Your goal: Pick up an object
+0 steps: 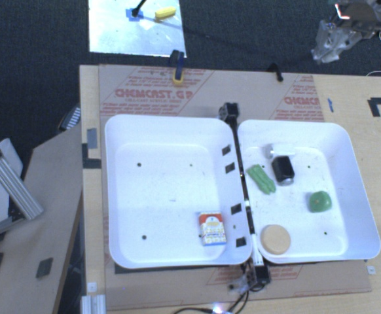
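The grey two-finger gripper [334, 41] is hovering beyond the right shallow white bin [357, 175], its grip state unclear.

A robotics lab: a desk [347, 97] under protective sheeting carries two white bins [171, 126] clipped together, an aluminium rail [7, 182] stands at nine o'clock, and dark carpet [33, 44] lies around.

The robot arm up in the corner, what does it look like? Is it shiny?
At the top right edge of the camera view, the end effector looks pale grey and a bit shiny, made of lumpy metal-looking blocks. Above it sits a darker grey part with a small bright pink-white glint. A thin dark cable curls beside it on the right. It is blurry, so finer markings cannot be made out.
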`<state>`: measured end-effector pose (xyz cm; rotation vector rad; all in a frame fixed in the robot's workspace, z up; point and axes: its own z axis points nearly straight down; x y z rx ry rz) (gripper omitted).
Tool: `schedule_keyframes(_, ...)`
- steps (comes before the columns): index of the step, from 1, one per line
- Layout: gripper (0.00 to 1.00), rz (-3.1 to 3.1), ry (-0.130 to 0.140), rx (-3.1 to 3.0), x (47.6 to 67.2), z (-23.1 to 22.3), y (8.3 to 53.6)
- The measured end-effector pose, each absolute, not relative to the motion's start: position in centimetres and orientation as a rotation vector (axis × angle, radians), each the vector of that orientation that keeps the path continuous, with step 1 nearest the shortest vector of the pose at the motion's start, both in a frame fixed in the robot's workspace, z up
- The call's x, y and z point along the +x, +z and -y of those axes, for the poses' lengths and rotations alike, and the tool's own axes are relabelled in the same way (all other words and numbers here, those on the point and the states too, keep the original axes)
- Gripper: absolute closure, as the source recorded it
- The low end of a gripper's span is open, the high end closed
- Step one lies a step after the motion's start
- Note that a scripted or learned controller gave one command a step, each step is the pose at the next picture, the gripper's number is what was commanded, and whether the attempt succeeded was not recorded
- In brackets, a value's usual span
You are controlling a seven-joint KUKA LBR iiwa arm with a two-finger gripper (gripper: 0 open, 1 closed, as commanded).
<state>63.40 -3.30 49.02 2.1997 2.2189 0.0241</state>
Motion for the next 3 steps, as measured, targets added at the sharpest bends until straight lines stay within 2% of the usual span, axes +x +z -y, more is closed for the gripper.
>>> schedule_keyframes(1,1.0,-2.236,-0.004,2.213,59.8,-2.8,42.7)
schedule_keyframes(2,1.0,-2.231,0.007,2.21,57.6,-7.5,45.7)
schedule_keyframes(3,1.0,-2.234,0.002,2.211,55.7,-13.3,44.0)
